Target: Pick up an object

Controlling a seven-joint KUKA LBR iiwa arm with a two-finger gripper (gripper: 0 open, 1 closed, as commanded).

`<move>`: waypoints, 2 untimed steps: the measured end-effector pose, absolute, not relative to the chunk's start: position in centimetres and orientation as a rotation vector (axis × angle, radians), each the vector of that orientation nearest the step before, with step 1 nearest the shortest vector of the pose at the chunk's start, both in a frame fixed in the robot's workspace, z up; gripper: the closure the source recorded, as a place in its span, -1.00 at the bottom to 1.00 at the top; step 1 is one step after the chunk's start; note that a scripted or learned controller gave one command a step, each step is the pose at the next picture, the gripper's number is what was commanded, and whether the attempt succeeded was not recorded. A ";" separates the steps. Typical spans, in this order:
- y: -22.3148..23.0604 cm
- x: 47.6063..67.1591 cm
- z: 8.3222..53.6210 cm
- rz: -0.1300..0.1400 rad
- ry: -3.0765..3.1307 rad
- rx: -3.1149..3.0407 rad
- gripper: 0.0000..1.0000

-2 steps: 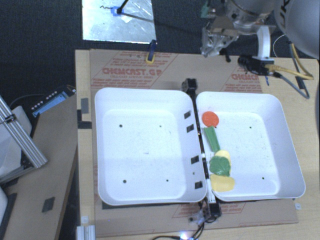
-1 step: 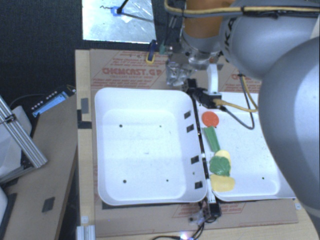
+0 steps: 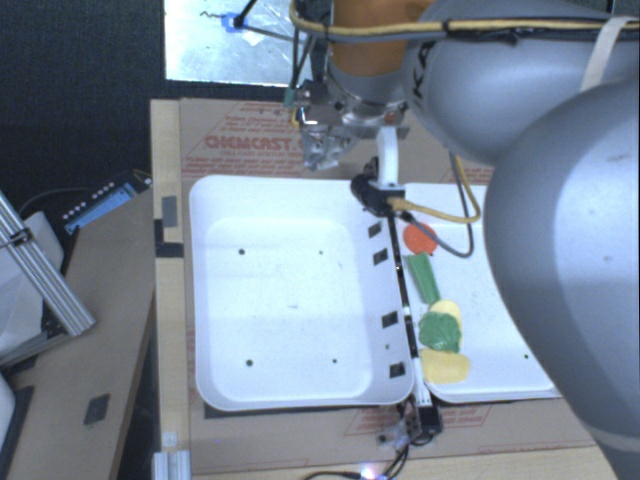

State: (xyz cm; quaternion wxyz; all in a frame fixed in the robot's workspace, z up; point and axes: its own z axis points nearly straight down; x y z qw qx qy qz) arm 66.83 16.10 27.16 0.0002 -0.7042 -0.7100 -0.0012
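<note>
Orange-red round piece (image 3: 421, 237) lies in the right white bin (image 3: 487, 353), close against the seam between the two bins and nearest of the objects to the gripper (image 3: 320, 154). That gripper hangs over the far rim of the left white bin (image 3: 290, 298), above the brown cardboard sheet with red printing (image 3: 245, 140). It reads as a small blur of bright metal, and whether it is open or closed cannot be told.

Above it rises the orange band (image 3: 385, 18) and the bulky grey arm (image 3: 560, 218), which covers the far and right parts of the right bin.

Below the orange-red piece, down the same seam, come a long green piece (image 3: 424, 276), a lumpy green piece (image 3: 440, 333) with a pale yellow bit showing behind it, and a yellow rounded piece (image 3: 446, 368). They lie close together in a line; their exact shapes are hard to make out.

Small black tabs (image 3: 389, 319) stud the seam. At the left edge a silver metal rail (image 3: 45, 283) is cut off.
</note>
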 end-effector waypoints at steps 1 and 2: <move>20.5 66.9 29.6 -0.008 -2.231 -2.213 1.00; 23.7 66.9 34.8 -0.013 -2.232 -2.214 1.00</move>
